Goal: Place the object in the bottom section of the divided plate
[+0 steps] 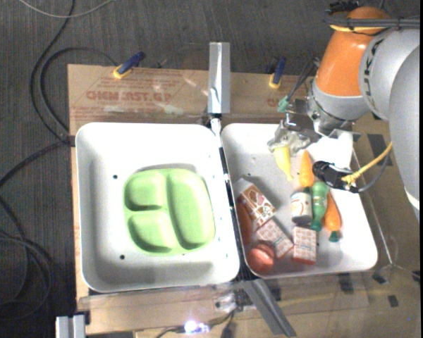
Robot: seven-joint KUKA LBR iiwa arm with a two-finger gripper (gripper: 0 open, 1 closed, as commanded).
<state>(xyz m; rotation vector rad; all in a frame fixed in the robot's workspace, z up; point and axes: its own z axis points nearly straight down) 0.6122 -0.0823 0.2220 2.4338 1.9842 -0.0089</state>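
Right now my gripper (290,138) hangs over the far edge of the right-hand shallow white bin (359,248), and from this slant I cannot tell how wide my fingers stand or whether anything sits between them. A pale yellow banana-shaped piece (283,159) lies directly below my gripper, touching or nearly touching it. Nearer the camera from my gripper, an orange carrot-like piece (305,169) and a small green-topped bottle (317,204) lie close together, with a second orange piece (332,215) just beside the bottle. Further toward the camera lie three small patterned cartons (257,204) and a red rounded item (261,256). Well to the left of my gripper, the green divided plastic plate (170,210) rests in the middle of the left-hand white bin (99,153).
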